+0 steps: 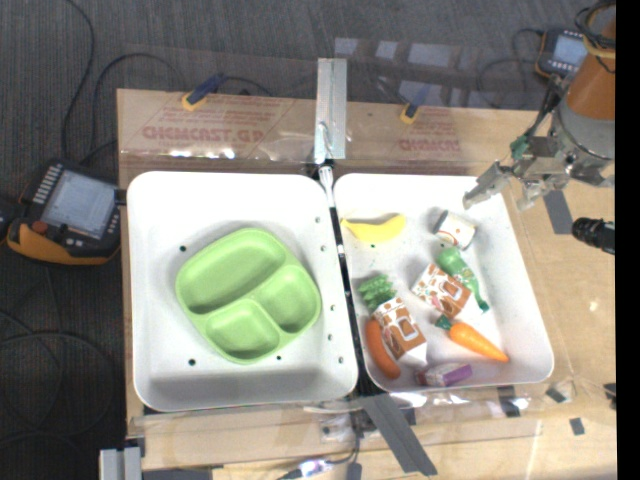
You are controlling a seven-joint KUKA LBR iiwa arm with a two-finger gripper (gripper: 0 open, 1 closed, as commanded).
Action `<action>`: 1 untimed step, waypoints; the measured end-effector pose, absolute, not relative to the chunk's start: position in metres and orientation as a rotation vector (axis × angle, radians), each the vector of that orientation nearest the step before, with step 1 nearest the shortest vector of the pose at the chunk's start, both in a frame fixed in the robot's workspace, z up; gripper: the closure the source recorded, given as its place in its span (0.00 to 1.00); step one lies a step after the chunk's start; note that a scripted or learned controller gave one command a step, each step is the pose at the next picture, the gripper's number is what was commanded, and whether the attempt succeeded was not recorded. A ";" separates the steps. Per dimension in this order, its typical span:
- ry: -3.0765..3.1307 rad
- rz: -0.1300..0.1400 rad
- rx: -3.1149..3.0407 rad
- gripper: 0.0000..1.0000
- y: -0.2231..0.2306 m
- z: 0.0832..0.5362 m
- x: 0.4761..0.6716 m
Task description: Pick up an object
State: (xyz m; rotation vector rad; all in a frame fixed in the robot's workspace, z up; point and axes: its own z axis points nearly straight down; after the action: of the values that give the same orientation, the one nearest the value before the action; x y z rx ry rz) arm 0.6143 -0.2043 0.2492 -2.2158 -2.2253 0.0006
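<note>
Left bin: one green divided plate, lying flat. Right bin: yellow banana near the top left; small white cup; two orange-and-white cartons; green vegetable; carrot; sausage; purple item at the near rim. Gripper: above the bin's upper right corner, fingers spread, grasping nothing. Bench: bare wood. Floor: grey carpet, orange pendant at left.

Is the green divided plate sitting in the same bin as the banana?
No: the green divided plate lies in the left bin, while the banana lies in the right bin with the other toy foods.
</note>
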 end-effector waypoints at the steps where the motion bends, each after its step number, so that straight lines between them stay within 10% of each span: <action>1: -2.179 0.002 -2.254 0.00 -0.218 0.115 0.640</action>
State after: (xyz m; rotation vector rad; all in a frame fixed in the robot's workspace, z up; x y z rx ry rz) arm 0.6398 -0.2182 0.1149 -2.2544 -2.1793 0.0018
